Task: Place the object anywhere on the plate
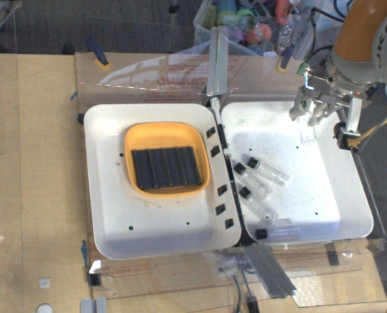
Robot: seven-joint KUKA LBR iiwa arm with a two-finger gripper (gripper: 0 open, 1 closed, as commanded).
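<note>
I see the orange plate [167, 158], a rounded square of matte plastic, sitting in the left bin [109, 220] with a flat, dark, ribbed slab [166, 168] lying on it. In the right bin [337, 194], near its left wall, three clear tubes with black caps [258, 178] lie scattered close together; they look like glass or clear plastic. The gripper [311, 113] hangs above the far part of the right bin, well apart from the tubes, and I cannot tell how it is set. Both bins are smooth white plastic with small dark dots. They rest on a pale wooden bench [30, 175]; behind it a clear tub [258, 12] holds colourful toys
</note>
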